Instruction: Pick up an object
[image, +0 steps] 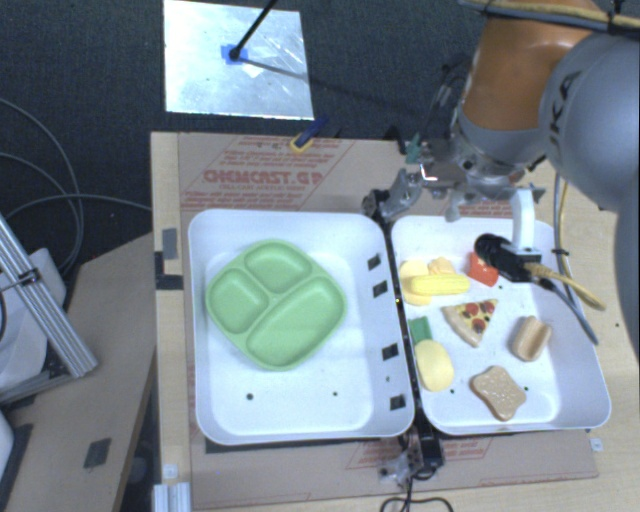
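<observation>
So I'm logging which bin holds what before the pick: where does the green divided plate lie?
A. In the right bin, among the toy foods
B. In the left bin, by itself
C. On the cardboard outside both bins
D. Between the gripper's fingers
B: the green divided plate lies flat in the left bin, while the pizza slice and toast lie in the right bin.

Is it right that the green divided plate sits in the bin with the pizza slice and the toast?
Not quite. In the camera view the green divided plate sits in the left bin; the pizza slice and toast lie in the right bin.
</observation>
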